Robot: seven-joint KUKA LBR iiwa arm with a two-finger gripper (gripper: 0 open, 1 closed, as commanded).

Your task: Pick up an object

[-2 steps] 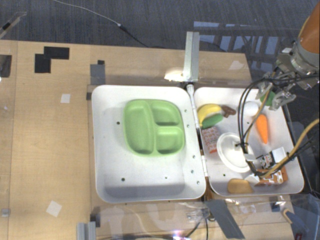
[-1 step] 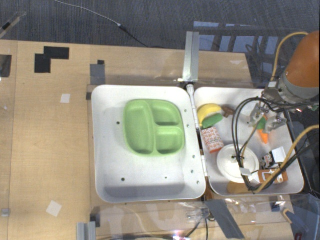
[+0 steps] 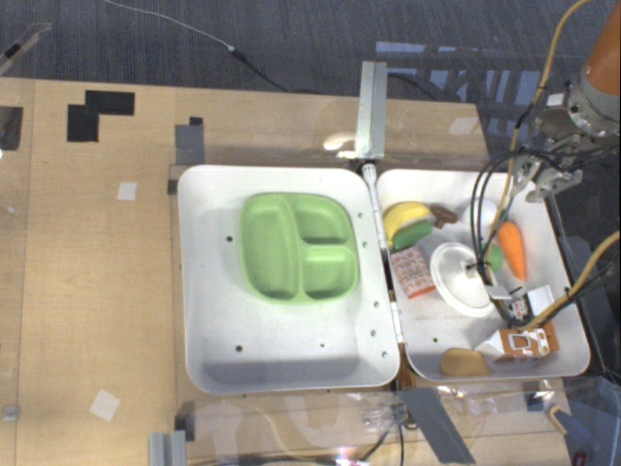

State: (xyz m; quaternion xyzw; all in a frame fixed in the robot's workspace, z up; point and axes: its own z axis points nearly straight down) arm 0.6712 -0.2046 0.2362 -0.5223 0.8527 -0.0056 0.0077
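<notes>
Carrot [image 3: 511, 247] lay in the right bin [image 3: 572, 357], near a white bowl [image 3: 456, 278].
Gripper [image 3: 543, 178] hung over that bin's far corner; whether it was parted or closed could not be told.

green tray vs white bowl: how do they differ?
Colour: the green tray is light green, the white bowl is white. Shape: the tray is a rounded rectangle split into compartments, the bowl is round with one hollow. Size: the tray looks clearly larger. Place: the tray lies alone in the left bin, the bowl sits among clutter in the right bin. Both face up.
</notes>
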